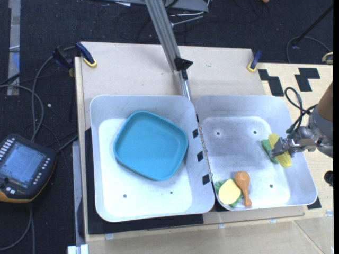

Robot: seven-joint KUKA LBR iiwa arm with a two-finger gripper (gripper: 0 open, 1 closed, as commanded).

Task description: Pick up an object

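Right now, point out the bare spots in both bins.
Right bin: bare floor from its rear wall to the pincer; crowded around the yellow-green toy and the front items. Left bin: blue plate fills the middle; a bare strip runs along the front.

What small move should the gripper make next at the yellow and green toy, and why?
Probably lift slightly to test the grip: the gripper sits right at the yellow and green toy corn near the right white bin's right wall, but a hold is not clear.

robot lab | teach pendant | floor cables | clamped bench
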